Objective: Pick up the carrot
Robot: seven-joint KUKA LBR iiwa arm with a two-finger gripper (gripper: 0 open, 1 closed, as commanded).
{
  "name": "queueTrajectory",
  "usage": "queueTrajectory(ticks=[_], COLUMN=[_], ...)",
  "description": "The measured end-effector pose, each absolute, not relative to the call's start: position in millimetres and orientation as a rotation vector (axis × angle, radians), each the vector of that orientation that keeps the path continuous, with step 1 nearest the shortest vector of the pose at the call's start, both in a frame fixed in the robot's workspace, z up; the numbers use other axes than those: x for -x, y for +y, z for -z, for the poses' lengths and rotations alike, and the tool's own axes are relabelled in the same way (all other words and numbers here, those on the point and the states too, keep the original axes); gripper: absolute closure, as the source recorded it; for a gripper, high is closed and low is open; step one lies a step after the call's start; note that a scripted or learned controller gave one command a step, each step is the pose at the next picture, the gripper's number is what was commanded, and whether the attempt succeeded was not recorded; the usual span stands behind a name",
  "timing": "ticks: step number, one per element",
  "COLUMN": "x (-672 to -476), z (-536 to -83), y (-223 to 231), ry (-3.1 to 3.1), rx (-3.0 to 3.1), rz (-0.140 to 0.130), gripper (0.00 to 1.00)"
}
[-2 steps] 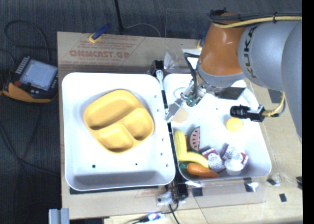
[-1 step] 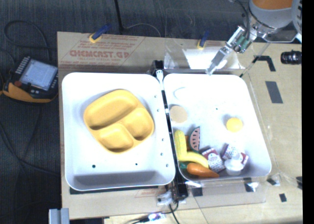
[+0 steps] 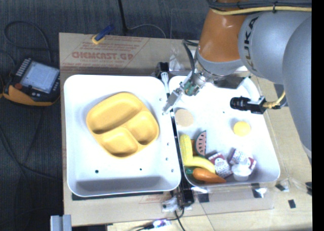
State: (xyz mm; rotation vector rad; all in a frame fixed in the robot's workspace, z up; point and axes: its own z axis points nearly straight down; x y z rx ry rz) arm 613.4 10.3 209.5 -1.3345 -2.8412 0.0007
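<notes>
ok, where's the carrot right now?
In the camera view the carrot lies at the near edge of the right bin, just below the banana and left of the small packets.

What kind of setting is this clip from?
Probably a robotics lab bench: a grey arm reaches over two white bins, toy food such as a carrot lies in one, and a control pendant sits on carpet.

Two bins side by side on the bench.
A divided tray (image 3: 121, 123) sits mid left bin (image 3: 81, 174); the carrot (image 3: 207, 175) lies against the right bin's (image 3: 268, 149) front edge, a banana (image 3: 198, 163) just behind it.
</notes>
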Motion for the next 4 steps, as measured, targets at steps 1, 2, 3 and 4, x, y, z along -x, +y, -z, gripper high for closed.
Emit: queueTrajectory(ticks=[1, 2, 3, 4], x=[-664.9, -627.8, -522.0, -482.7], z=[-251, -208, -326, -198], y=[-44, 13, 51, 164], ry=[-2.795, -2.760, -2.855, -2.868], rx=[1.445, 1.497, 1.317, 1.276], rz=[-0.001, -0.001, 0.002, -0.003], gripper=[0.00, 0.00, 0.00, 0.00])
